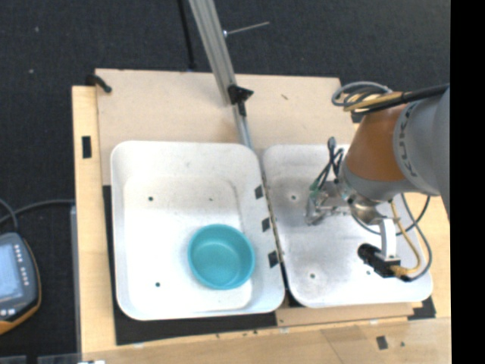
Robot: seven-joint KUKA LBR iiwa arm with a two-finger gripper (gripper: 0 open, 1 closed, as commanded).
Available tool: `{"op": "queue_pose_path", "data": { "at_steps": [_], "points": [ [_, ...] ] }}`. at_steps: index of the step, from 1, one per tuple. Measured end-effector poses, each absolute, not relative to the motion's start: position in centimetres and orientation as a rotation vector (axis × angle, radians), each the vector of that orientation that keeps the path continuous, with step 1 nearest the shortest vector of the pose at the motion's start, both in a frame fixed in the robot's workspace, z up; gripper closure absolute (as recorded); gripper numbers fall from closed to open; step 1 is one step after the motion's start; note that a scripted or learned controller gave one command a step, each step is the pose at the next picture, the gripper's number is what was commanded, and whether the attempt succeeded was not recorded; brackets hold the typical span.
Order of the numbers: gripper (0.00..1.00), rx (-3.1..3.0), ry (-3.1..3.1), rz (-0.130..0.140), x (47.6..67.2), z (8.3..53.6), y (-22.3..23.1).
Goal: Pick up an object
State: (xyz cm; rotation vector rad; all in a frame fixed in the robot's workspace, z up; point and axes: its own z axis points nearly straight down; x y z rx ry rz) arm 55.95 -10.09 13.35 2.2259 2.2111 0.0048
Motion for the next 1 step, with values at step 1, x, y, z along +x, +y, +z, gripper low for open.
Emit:
{"op": "queue_pose_path", "data": {
  "at_steps": [1],
  "points": [
    [1.00, 2.215, 2.220, 0.006, 56.37, 17.71, -10.20]
  ]
}}
